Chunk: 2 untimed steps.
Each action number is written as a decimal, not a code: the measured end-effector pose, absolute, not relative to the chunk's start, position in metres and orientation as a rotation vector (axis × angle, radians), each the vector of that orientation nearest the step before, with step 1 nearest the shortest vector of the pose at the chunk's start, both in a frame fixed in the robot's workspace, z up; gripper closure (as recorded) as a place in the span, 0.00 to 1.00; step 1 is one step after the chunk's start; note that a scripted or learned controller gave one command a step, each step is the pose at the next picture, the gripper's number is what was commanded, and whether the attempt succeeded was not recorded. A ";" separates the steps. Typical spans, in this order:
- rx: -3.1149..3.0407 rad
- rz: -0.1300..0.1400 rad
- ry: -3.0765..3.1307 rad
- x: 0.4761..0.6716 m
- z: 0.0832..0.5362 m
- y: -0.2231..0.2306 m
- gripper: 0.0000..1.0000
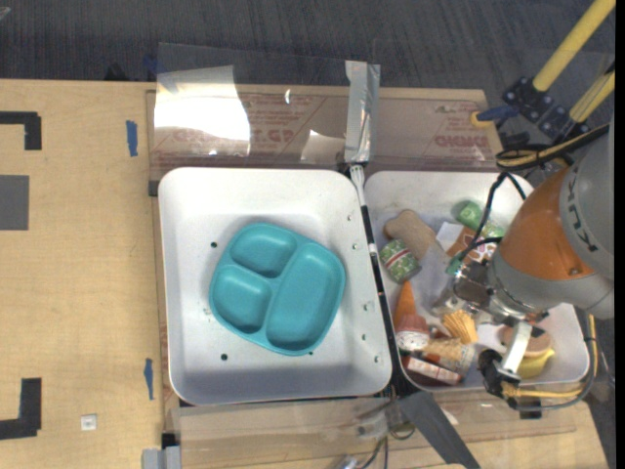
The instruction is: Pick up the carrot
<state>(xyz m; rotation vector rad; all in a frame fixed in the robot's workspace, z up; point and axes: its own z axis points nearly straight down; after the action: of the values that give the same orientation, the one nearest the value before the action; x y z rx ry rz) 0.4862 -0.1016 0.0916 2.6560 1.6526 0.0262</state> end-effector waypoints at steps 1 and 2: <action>2.361 0.005 2.067 0.482 0.185 -0.076 1.00; 2.536 0.005 1.846 0.483 0.096 -0.096 1.00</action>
<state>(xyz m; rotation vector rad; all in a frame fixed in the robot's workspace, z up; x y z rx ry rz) 0.4832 -0.0957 0.0964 2.5362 1.8456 0.0053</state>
